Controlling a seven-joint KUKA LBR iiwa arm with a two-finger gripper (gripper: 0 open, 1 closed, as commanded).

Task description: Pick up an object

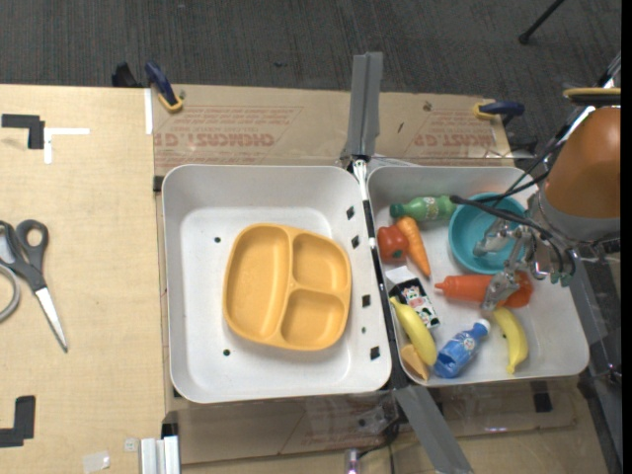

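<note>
My gripper (502,263) hangs low over the right bin (563,358), at its right side. It is open, with one finger over the rim of a teal bowl (474,237) and the other over the right end of a red bottle (466,286). I see nothing held between the fingers. Left of them lie a green bottle (425,207), a carrot (416,247) and a red pepper (392,245). Nearer the front are a small black-and-white box (421,304), a banana (414,332), a blue bottle (460,350) and a second banana (512,338).
The left bin (188,294) holds a yellow divided plate (288,286). A grey divider (364,117) stands between the bins. Scissors (35,270) lie on the wooden bench at the far left. The orange band of the arm (588,161) rises above the right bin's right wall.
</note>
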